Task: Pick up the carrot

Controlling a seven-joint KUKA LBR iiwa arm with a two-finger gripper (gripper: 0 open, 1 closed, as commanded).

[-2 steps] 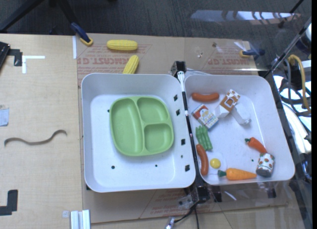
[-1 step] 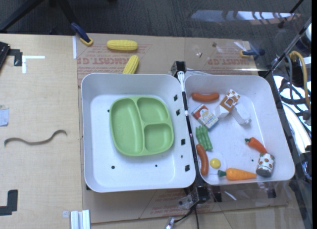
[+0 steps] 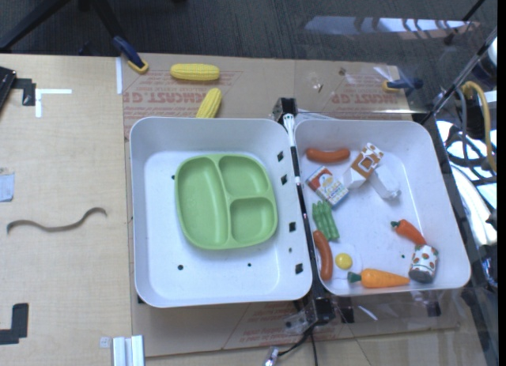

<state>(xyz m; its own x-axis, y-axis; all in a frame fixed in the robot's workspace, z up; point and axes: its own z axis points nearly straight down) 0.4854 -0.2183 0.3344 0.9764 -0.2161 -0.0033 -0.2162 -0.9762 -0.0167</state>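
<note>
Two carrots lie in the right bin [image 3: 443, 198]: the larger carrot [image 3: 379, 279] along the near wall, just beside a fried egg [image 3: 342, 262], and a smaller carrot [image 3: 408, 231] behind it with bare floor around it. Two sausages [image 3: 322, 252] and two small cartons [image 3: 327, 185] sit further back, their labels too small to read. One green three-part plate [image 3: 227, 201] is in the left bin. Two corn cobs [image 3: 194, 73] lie beyond, by red print I cannot read. I cannot tell the gripper's state.
</note>
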